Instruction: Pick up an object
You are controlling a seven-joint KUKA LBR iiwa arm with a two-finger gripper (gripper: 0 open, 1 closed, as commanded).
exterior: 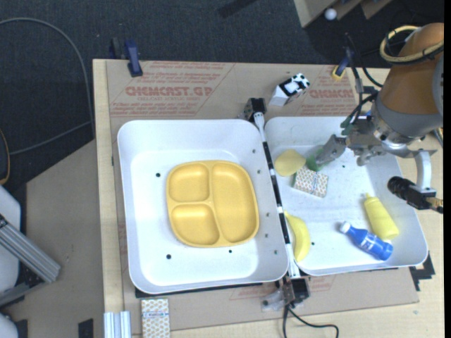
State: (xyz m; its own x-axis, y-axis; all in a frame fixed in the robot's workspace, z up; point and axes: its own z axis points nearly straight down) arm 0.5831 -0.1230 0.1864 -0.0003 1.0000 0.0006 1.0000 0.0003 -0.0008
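Objects for picking lie in the white bin on the view's right, and we count five of them. A round yellow lump sits near the bin's left wall, and just beside it, toward the lower right, lies a small patterned square pad. Farther down along the same wall we see a banana resting against the rim. Over on the bin's right side a yellow bottle lies on its side. Just below it is a blue bottle with a white cap, also lying down and pointing toward the middle of the bin. The grey arm reaches in from the right above the far right corner of this bin. Its gripper hangs low between the yellow lump and the pad, close to both. We cannot tell whether the claw is released or clenched, and we see nothing held in it. The other white bin holds a yellow divided plate near its middle. On the brown bench beyond the bins stands a small black-and-white item, and a blue clamp grips the bench's far left edge.
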